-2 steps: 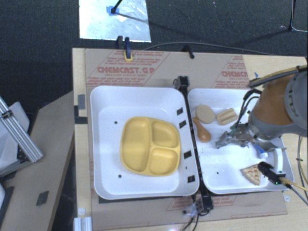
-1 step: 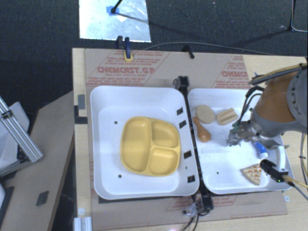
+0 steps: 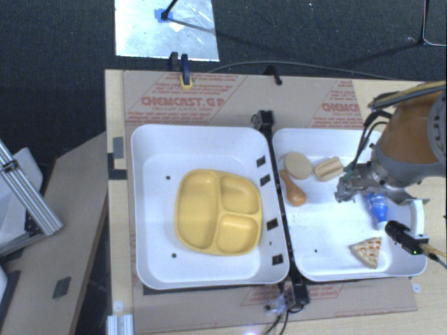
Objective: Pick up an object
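Grey gripper (image 3: pixel 351 187) beside blue object (image 3: pixel 377 206) (right bin (image 3: pixel 328 269))

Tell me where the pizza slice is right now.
The pizza slice lies in the right bin's near right corner, just below the blue bottle and the gripper.

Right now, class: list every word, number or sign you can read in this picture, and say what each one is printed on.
"CHEMCAST GP", red print on the brown sheet under the bins, left of centre behind the left bin.
A second red print on that sheet behind the right bin seems the same, but is too blurred and cut off to read.
Nothing else carries readable text.
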`<action>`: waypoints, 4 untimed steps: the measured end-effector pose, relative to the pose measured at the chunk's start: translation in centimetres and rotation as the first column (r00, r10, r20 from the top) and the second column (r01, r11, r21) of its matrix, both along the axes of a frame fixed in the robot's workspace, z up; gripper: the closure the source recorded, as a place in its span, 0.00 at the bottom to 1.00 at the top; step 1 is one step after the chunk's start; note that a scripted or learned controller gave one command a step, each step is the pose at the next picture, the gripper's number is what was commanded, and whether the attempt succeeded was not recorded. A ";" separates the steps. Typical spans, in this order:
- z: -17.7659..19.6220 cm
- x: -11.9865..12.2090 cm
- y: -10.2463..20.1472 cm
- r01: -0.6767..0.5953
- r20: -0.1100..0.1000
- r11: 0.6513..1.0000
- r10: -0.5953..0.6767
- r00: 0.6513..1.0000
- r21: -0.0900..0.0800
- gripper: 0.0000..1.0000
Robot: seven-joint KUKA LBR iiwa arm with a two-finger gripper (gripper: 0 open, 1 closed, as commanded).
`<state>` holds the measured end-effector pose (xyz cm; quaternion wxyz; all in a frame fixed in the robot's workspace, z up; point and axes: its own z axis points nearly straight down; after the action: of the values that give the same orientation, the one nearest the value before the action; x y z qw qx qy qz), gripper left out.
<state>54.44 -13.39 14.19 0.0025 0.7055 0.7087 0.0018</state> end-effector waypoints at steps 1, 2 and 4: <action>4.3 0.1 -0.1 0.001 0.000 1.000 -0.001 1.000 0.000 1.00; 8.9 0.8 -0.2 0.000 0.001 1.000 0.000 1.000 -0.001 1.00; 9.2 0.6 10.5 -0.005 -0.003 1.000 0.005 1.000 0.003 1.00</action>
<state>55.00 -2.90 23.36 0.0004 0.7036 0.7106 0.0018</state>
